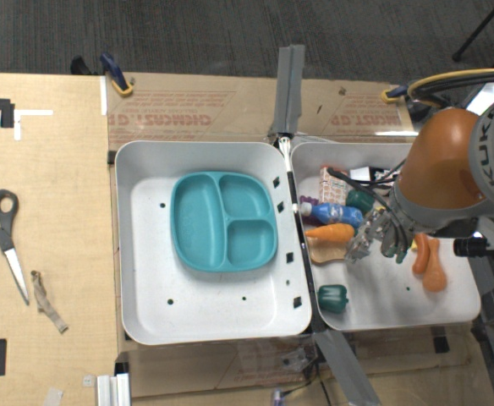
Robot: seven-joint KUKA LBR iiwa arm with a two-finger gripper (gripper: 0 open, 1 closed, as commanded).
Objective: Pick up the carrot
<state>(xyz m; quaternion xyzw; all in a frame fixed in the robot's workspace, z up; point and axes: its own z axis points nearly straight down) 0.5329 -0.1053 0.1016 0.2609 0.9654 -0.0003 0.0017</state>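
The carrot [330, 233] is an orange tapered piece lying across the left part of the right bin [399, 311], its tip towards the divider. My gripper [376, 245] hangs just to the right of the carrot's thick end, under the orange wrist band. Its fingers [361, 245] stand open with nothing between them, and the left finger is close beside the carrot's end.
A blue and purple item [327, 214], a green item [359, 199] and a printed packet [335, 184] crowd behind the carrot. A green pepper [332, 297] lies in front, and another orange piece [430, 266] to the right. The left bin [137, 252] holds a teal divided plate [224, 221].
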